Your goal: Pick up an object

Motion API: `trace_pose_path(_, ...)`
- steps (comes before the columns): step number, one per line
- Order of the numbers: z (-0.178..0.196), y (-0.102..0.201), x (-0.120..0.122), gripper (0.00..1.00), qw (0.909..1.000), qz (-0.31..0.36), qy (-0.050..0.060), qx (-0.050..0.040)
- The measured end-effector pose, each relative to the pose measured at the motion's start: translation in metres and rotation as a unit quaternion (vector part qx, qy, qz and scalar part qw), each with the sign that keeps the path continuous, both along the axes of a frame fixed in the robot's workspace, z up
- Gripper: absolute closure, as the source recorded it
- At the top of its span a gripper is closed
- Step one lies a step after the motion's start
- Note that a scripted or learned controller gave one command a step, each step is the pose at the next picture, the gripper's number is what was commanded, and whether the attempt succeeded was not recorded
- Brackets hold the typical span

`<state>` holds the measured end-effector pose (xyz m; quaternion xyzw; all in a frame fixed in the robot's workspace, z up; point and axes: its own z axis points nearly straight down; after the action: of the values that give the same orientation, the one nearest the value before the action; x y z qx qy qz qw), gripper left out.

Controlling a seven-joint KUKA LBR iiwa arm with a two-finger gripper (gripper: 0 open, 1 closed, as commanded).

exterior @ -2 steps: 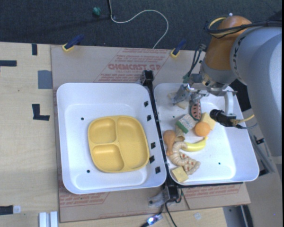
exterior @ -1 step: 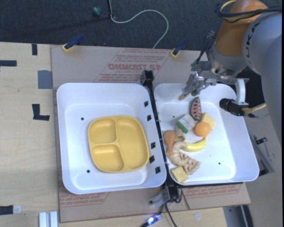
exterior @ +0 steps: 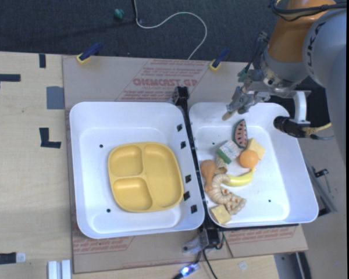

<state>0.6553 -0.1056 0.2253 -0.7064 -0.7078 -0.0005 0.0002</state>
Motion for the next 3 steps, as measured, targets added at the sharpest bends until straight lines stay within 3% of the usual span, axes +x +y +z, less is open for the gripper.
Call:
trace_pose_path(2,-0.013,0.088,-0.071,1.0,1.0,0.001,0.002,0.0)
trace_pose_path(3,-0.009,0.101,-0.071,1.0,1.0,0.001,0.001,-0.0003)
